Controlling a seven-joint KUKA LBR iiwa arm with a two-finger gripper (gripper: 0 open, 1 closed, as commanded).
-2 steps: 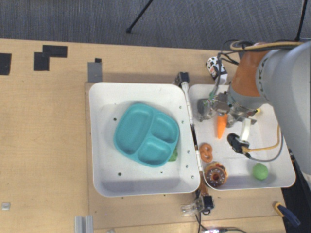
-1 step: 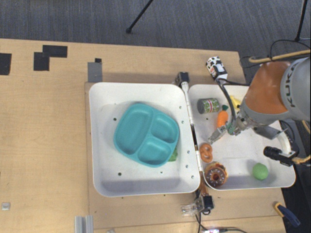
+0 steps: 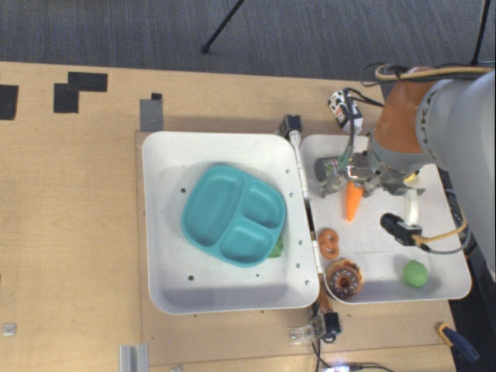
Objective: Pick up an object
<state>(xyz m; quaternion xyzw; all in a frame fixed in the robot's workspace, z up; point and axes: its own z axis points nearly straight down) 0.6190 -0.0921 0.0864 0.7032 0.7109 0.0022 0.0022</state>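
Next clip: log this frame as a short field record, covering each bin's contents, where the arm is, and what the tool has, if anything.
left bin: teal plastic divided plate, tilted; a green bit peeks from under its lower right edge
right bin: orange carrot toy, small glazed ring pastry, chocolate sprinkled doughnut, green ball
arm: over the right bin's upper part
tool: directly above the carrot's top end; grip cannot be judged

A pale wooden counter [image 3: 70,231] is seen, marked with black patches [image 3: 77,91] at far left; dark grey carpet [image 3: 116,14] lies beyond.
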